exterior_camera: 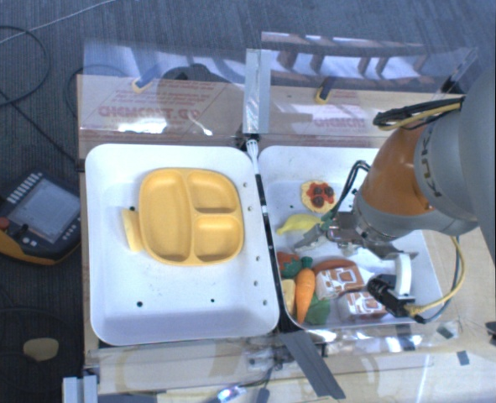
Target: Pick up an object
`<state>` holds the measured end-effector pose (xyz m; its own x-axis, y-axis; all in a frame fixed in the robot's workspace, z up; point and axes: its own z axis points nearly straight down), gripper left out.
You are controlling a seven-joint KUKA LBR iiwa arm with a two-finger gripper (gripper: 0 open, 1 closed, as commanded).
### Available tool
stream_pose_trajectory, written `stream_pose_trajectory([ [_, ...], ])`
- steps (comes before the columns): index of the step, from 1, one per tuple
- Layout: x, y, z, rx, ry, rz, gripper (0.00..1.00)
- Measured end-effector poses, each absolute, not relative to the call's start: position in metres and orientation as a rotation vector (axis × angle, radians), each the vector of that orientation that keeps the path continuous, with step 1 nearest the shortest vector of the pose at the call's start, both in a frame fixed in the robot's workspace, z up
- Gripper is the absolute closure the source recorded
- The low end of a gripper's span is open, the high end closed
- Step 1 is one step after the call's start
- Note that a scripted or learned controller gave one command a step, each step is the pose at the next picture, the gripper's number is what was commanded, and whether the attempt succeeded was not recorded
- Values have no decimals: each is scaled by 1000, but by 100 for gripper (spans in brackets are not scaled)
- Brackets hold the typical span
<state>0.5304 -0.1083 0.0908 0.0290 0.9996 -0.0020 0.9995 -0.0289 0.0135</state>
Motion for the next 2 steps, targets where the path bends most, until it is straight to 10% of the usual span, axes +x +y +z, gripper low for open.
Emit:
stream_pose_trajectory([
  [1,610,-109,90,2317,2103,10,0],
  [2,610,-109,90,2318,2102,9,0],
])
